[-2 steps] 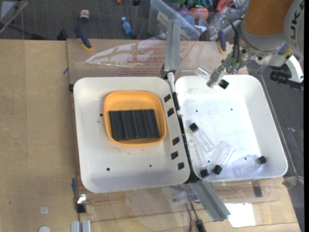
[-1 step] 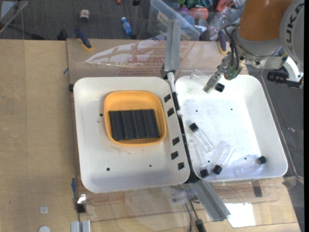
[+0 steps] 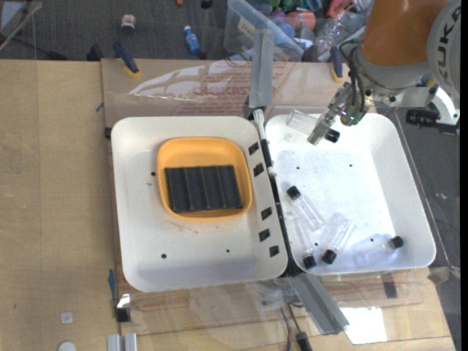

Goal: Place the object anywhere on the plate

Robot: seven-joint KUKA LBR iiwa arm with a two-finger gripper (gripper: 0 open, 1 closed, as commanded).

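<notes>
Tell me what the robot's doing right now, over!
Pincer above right bin's far edge, nothing seen held. Black ridged block sits on orange plate in left bin. Clear bottles lie in right bin.

Black ridged block covers most of orange plate; rim bare. Clear vials clutter right bin lower half; upper floor open. Divider rail between bins.

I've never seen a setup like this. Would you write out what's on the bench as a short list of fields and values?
Left bin: holds an orange plate
On the plate: a dark ribbed slab, lying flat
Right bin: several clear plastic vials with black caps, lying scattered toward the near side
Arm: reaches in from the right, orange band above the wrist
Tool: over the far end of the right bin; whether it holds anything is not clear
</notes>
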